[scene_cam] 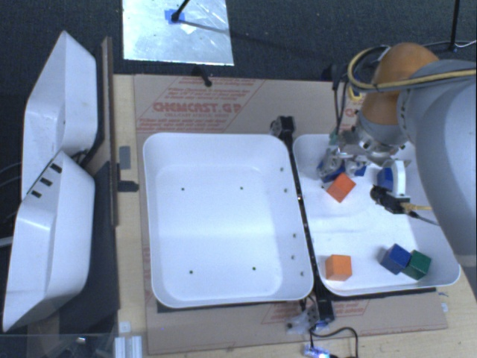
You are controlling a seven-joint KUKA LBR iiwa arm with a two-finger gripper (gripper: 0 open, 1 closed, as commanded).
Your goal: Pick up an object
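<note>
Two white bins sit side by side on a brown board. The left bin (223, 215) is the bigger one, with little dark dots on its floor. The right bin (447, 271) has the blocks in it. The big grey arm (440, 118) comes in from the right, with its orange band up near the top. Its gripper (337, 171) hangs low over the back part of the right bin. An orange block (340, 187) is right under the gripper tips, tilted on a corner and looking lifted off the floor. It seems to be pinched between the fingers, but that spot is small and crowded, so this is not sure. A second orange block (338, 267) lies flat near the front of the same bin. A blue block (396, 258) and a green block (418, 263) sit touching each other by the front right corner. A shiny grey sheet (177, 19) lies on the dark floor behind the board.
</note>
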